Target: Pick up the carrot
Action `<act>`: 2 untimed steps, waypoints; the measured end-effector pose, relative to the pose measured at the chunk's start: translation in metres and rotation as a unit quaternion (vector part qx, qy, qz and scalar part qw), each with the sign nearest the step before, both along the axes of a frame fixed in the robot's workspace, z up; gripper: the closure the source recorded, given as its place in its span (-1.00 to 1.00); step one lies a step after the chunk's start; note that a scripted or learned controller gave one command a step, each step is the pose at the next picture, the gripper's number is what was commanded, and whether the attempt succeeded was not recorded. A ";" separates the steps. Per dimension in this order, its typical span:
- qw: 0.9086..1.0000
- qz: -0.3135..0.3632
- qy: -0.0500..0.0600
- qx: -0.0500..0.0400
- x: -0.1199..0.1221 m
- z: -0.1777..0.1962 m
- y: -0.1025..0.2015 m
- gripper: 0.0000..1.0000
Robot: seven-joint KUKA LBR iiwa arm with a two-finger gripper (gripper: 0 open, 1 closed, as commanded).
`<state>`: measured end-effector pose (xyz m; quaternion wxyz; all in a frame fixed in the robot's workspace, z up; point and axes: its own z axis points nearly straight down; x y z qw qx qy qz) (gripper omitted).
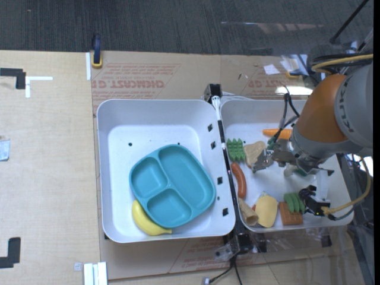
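Pincer [263, 162] low in right bin, carrot [276, 133] just beyond

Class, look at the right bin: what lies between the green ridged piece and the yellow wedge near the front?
In the camera view, the red sausage lies between the green ridged piece and the yellow wedge, along the right bin's left wall.

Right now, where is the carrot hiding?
The carrot lies in the right bin, near its far wall, partly tucked under the robot arm. The green ridged piece sits to its left, and the gripper is just below it.
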<state>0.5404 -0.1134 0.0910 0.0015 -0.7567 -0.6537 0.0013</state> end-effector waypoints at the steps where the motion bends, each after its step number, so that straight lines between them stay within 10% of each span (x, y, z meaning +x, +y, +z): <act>1: 0.998 -0.066 -0.001 -0.001 0.066 0.001 -0.059 -1.00; 2: 0.998 -0.063 0.000 -0.002 0.067 0.010 -0.059 1.00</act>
